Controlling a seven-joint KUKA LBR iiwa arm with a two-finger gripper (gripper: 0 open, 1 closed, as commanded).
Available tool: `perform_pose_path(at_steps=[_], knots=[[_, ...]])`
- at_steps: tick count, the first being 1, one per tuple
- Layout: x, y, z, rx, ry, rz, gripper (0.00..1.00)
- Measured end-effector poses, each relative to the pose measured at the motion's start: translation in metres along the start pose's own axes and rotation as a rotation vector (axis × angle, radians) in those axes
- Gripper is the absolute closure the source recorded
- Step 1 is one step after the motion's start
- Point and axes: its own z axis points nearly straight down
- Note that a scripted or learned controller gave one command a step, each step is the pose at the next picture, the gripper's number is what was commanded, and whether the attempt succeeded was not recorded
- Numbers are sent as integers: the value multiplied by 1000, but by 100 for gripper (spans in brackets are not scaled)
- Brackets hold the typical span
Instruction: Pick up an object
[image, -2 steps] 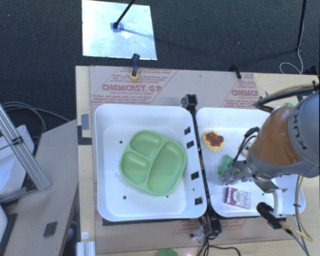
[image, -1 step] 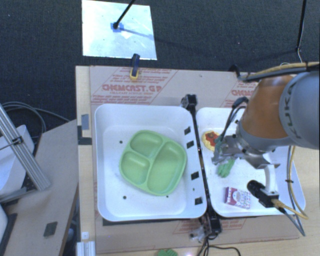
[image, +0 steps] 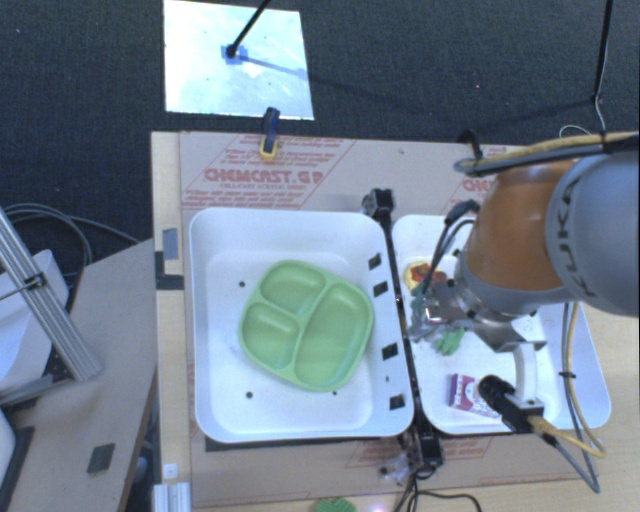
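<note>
Overhead, gripper (image: 432, 322) above green object (image: 449, 342) (soft-looking), sectioned green tray (image: 306, 325) left.

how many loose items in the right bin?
3 visible in the shallow white right bin: a yellow-and-red object near its top-left, a small green object mid-left, a red-and-white packet near the bottom. The grey arm may hide more.
</note>
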Motion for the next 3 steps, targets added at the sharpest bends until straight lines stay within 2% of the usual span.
perform_pose_path(at_steps=[1,2,3], knots=[[-3,1,1,1,-2,6,0],[-79,-1,17,2,-6,15,0],[3,11,-195,-19,1,-4,0]])
